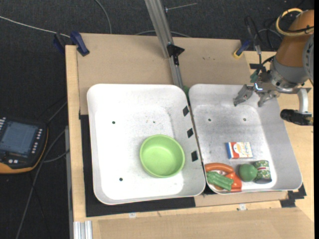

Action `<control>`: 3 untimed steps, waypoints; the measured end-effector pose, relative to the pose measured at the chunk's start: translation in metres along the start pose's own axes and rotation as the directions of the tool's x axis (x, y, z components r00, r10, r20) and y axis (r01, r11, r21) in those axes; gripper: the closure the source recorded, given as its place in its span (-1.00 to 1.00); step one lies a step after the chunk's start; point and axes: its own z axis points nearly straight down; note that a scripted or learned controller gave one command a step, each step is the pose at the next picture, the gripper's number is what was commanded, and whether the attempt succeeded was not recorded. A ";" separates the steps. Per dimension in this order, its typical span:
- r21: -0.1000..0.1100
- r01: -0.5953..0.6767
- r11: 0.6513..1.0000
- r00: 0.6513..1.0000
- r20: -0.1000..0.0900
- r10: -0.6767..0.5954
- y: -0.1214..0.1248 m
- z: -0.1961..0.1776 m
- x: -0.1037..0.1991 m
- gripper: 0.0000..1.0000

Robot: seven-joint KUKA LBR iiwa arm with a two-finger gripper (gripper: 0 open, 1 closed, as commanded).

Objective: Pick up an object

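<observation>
the gripper (252,97) is hanging over the far right corner of the right bin (271,118), its two fingers spread apart and nothing sitting between them. the arm (295,49), grey with an orange band, is reaching in from the right edge of the bench (129,59).

in the right bin, the objects are crowding the near edge: a small card box (239,149) is lying flat a little in from that edge, a green ball (246,172) is sitting just nearer, touching a dark can (262,171) lying on its side toward the near right corner. an orange and green toy (221,177) is lying toward the near left corner, just beside the ball. all of these are lying well apart from the gripper.

in the left bin (114,113), a green bowl (162,156) is standing upright near the near right corner.
</observation>
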 end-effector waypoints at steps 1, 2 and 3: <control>0.000 0.000 1.000 1.000 0.000 0.000 -0.001 0.041 0.000 -1.00; -0.006 0.001 1.000 1.000 0.002 -0.001 0.001 0.028 0.000 1.00; -0.009 0.001 1.000 1.000 0.002 -0.001 0.000 -0.024 0.010 1.00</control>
